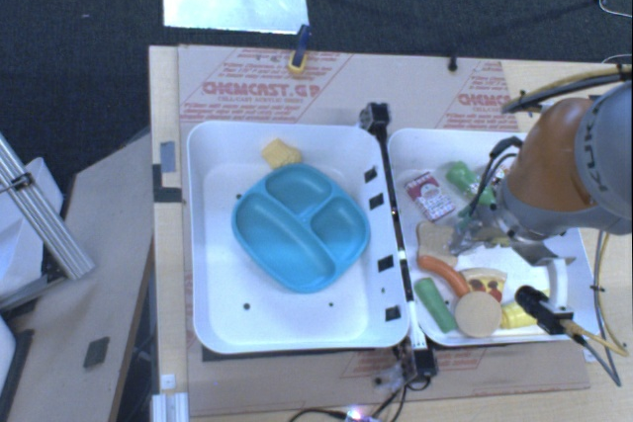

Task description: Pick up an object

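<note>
Gripper (473, 234) is hovering low over the right bin (574, 242), lower right of frame, above the toast slice (432, 238); grasp state cannot be told; nothing is lifted yet.

The arm (579, 168) hides much of the right bin (415, 148); its jaws' state is unreadable.

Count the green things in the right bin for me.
2. A bright green rounded plastic piece sits at the bin's far side beside the arm; a green cylinder-shaped toy lies at the near edge. The arm may hide more.
</note>
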You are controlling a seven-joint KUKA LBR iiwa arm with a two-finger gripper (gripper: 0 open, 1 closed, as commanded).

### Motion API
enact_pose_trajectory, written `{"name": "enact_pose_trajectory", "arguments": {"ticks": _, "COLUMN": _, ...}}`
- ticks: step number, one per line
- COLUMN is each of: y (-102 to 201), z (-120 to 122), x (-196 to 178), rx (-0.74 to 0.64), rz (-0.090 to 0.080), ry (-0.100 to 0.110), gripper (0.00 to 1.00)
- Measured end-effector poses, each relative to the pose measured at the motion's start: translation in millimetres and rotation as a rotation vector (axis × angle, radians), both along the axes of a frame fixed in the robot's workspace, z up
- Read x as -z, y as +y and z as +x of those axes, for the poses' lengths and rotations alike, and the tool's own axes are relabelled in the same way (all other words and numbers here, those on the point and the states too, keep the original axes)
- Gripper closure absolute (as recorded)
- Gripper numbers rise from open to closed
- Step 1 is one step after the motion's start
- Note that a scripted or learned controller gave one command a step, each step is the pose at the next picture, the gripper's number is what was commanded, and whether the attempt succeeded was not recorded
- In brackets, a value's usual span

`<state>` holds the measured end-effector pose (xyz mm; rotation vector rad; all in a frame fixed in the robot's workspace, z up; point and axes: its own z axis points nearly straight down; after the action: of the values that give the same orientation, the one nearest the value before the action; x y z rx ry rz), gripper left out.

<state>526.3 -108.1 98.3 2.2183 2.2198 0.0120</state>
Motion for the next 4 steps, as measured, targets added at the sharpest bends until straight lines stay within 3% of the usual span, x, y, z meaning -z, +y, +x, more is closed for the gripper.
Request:
{"name": "enact_pose_trajectory", "arguments": {"ticks": 2, "y": -4.3, "z": 13.1, "x": -121.6, "rx": -0.004, "rz": -0.005, "ry": 0.000, "gripper": 1.00}}
{"name": "enact_pose_trajectory", "arguments": {"ticks": 3, "y": -4.2, "z": 14.1, "x": -126.2, "rx": -0.004, "rz": -0.004, "ry": 0.004, "gripper": 1.00}}
{"name": "enact_pose_trajectory", "arguments": {"ticks": 4, "y": 43.2, "z": 36.3, "x": -116.5, "rx": -0.008, "rz": -0.002, "ry": 0.004, "gripper": 1.00}}
